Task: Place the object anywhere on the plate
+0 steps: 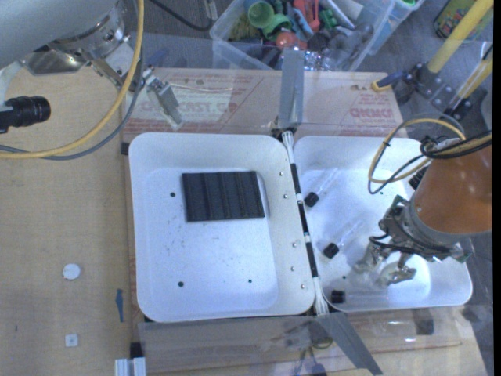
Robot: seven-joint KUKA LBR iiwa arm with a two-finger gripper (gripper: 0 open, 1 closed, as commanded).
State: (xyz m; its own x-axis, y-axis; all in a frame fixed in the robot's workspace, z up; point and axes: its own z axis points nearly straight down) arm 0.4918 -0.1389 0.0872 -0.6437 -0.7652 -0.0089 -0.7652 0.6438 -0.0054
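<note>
Nearest the camera, a small black piece (pixel 337 296) lies at the front left corner of the right bin (pixel 458 292). Just behind it and to the right, the gripper (pixel 386 266) hangs low over that bin's floor, under the orange band of the arm (pixel 458 194). Glare on the white floor blurs the claw, so I cannot tell whether it is apart or together, and nothing can be made out in its grasp. A second black piece (pixel 330 250) lies just left of the gripper, apart from it. Beside that piece is what may be a clear tube (pixel 348 231), lying at a slant. A third black piece (pixel 311 200) lies farther back, near the wall between the bins.

The left bin (pixel 156 233) touches the right bin along that wall. The plate (pixel 223 195), dark, ribbed and rectangular, lies flat in the bin's rear half. All three pieces are in the right bin, well apart from the plate.

A white disc (pixel 71 271) sits on the bench (pixel 55 210) left of the bins. Behind the bins lies flat cardboard (pixel 211 100), with a yellow cable (pixel 117 124) looping across its left end. Farthest back stands a clear tote (pixel 313 14) of coloured toys.
</note>
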